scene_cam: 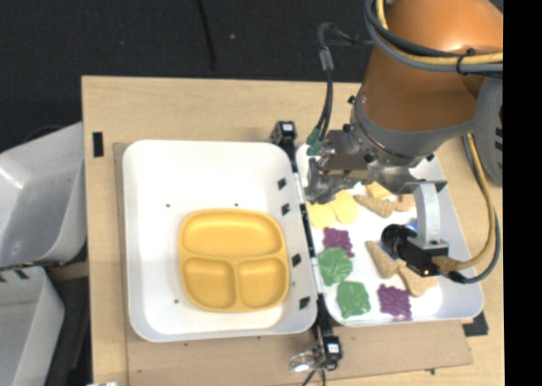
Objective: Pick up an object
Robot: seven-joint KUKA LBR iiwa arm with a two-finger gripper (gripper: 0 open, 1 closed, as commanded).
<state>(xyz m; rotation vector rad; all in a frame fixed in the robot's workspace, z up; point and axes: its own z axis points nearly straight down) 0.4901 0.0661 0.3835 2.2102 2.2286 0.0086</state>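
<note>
Small toy food pieces lie scattered in the right white bin point(461, 304): a pale yellow piece point(339, 209) near its upper left, two purple grape-like clusters point(338, 239) point(394, 300), two green leafy pieces point(334, 266) point(353, 298), and tan, cone-like pieces point(385, 259) toward the middle and right. The pieces sit close together, several touching. The pincer point(326, 181) hangs over the upper left of this bin, just above the yellow piece; whether it is released or clenched cannot be told, as the arm's point(423, 63) bulk hides it. The left white bin point(152, 206) holds a yellow divided plate point(235, 257) with three compartments, set toward its lower right, leaving open floor along the top and left. The two bins touch along a clipped seam. Bare wooden tabletop point(212, 105) frames both bins. No writing can be read
</note>
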